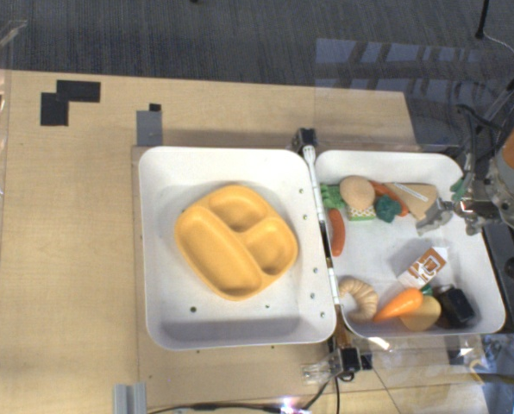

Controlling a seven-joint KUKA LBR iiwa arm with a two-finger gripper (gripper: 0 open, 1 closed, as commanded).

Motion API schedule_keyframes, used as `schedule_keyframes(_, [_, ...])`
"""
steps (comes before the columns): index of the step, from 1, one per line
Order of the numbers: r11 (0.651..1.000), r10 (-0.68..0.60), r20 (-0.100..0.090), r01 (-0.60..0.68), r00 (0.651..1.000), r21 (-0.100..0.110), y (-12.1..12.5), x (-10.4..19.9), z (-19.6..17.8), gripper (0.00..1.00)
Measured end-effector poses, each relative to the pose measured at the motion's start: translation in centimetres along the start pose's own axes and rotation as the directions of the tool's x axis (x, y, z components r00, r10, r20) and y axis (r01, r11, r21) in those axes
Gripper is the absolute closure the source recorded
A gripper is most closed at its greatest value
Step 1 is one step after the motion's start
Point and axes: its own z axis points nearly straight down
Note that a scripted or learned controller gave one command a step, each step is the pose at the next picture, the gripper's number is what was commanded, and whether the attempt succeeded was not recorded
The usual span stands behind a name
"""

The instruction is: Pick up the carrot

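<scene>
Pretty even, bright overhead light; soft shadows inside the bins (153, 231), some glare off clear panels, slightly soft focus overall.

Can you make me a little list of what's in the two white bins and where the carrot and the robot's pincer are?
left bin: a yellow plate with sections
right bin: toy food and small packets
carrot: near the front edge of the right bin, lying on its side, green top pointing right
next to carrot: a croissant on its left, a yellowish piece touching it on the right, a black object beyond that
pincer: over the far right part of the right bin, away from the carrot
carrot picked up: not yet
</scene>
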Motion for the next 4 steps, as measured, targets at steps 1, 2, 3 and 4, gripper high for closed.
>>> schedule_keyframes(1, [0.939, -0.345, 0.0, 0.345, 0.939, 0.0, -3.9, 2.2, 5.6, 0.0])
schedule_keyframes(2, [0.793, -0.608, 0.015, 0.609, 0.793, -0.013, -3.3, 4.7, 12.9, 0.0])
schedule_keyframes(3, [0.605, -0.796, 0.018, 0.796, 0.605, -0.008, -3.3, 5.8, 12.9, 0.0])
schedule_keyframes(4, [0.311, -0.95, 0.02, 0.95, 0.311, -0.003, -3.2, 7.1, 12.8, 0.0])
